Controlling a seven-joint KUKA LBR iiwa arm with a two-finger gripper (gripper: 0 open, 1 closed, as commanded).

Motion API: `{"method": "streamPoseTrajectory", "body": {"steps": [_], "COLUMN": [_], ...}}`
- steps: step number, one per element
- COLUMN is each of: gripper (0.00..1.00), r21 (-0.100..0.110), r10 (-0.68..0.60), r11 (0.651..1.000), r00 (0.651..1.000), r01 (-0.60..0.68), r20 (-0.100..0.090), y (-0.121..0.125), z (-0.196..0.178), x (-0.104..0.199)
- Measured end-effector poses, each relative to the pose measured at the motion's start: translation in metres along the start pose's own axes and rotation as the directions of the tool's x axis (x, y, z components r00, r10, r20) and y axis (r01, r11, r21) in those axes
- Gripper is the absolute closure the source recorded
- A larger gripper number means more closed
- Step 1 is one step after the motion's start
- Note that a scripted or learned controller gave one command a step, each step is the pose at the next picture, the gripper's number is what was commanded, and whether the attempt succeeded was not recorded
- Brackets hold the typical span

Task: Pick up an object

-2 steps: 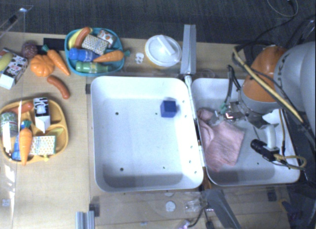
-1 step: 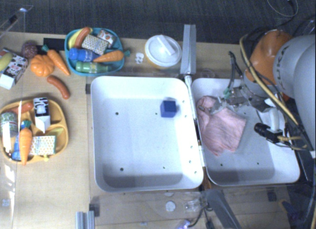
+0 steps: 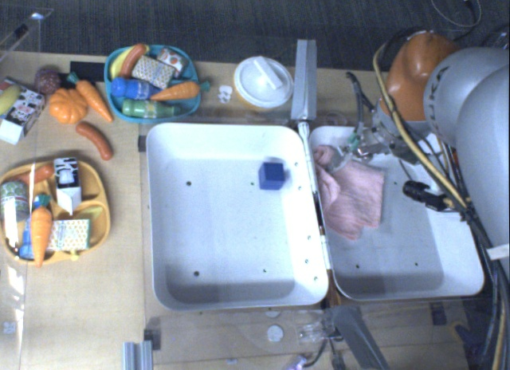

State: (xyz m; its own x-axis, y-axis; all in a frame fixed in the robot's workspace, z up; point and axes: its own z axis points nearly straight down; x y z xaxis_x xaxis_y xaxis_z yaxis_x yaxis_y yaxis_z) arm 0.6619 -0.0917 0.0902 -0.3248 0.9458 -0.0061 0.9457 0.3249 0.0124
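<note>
A small blue cube lies in the left bin, toward its upper right. A crumpled pink cloth lies in the right bin, against its left wall. My gripper hangs at the back of the right bin, just over the cloth's top edge, among cables. Whether it touches the cloth is unclear. The grey arm with its orange band comes in from the upper right.
On the bench to the left are a blue bowl of toy food, a yellow tray of toys, and a loose toy pumpkin, carrot and sausage. A white round lid sits behind the bins. Cables drape over the right bin's right side.
</note>
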Motion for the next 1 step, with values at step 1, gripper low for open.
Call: {"method": "streamPoseTrajectory", "body": {"steps": [1], "gripper": [0.0], "r21": [-0.001], "r10": [-0.117], "r11": [0.993], "r00": [0.993], "r01": [0.117], "r20": [0.0], "y": [-0.0448], "z": [-0.001], "x": [-0.0088]}}
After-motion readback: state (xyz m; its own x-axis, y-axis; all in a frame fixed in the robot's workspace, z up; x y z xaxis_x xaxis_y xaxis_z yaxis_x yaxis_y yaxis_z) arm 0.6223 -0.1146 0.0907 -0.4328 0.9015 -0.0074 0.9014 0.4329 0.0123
